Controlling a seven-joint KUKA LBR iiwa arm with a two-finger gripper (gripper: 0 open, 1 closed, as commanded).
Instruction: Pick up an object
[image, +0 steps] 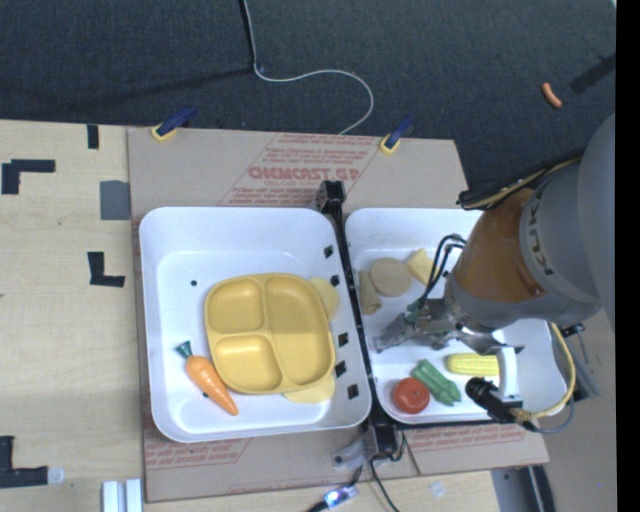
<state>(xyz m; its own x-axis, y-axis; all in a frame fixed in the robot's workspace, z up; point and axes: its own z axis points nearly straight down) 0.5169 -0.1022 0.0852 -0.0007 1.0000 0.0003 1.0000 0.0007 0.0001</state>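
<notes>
Gripper (398, 333) fingers hang low in the right bin (365, 228), jaws too blurred to tell open from closed, with pale round pieces (388, 277) just behind, a green pepper (436, 382), tomato (410, 396) and corn cob (472, 365) lying nearer the bin's front rim.

- Bulky grey arm (590, 230) with a broad orange band (500, 255) above the wrist.
- Black cable (440, 265) loops beside the band.
- Dark metal gripper (400, 332) at its tip.
</notes>
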